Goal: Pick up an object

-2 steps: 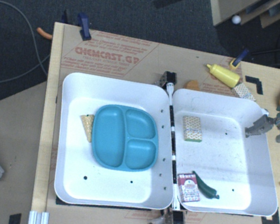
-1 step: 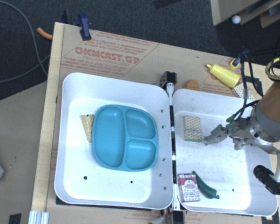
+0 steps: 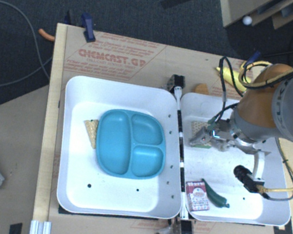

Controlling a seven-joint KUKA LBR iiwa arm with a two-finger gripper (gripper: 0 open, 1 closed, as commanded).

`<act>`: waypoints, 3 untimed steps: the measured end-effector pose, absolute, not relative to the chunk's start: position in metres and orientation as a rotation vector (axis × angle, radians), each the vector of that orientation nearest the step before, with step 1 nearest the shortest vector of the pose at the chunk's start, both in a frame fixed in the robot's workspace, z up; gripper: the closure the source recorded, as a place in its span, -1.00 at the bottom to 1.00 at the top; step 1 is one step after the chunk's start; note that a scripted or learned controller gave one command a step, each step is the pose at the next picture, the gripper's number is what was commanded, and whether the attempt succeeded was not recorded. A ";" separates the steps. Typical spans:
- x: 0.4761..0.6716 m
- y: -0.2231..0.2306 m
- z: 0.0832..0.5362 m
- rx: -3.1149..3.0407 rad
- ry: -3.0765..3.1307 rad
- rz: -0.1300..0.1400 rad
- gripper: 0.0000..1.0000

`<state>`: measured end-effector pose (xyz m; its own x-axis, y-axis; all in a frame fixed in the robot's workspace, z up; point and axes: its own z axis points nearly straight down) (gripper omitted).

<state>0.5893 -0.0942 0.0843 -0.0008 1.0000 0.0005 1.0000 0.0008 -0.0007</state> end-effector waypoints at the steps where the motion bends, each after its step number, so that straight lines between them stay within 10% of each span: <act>1: 0.630 -0.118 0.085 -2.222 -2.223 0.000 -1.00; 2: 0.631 -0.118 0.095 -2.222 -2.225 -0.001 1.00; 3: 0.612 -0.051 0.186 -2.220 -2.225 -0.004 1.00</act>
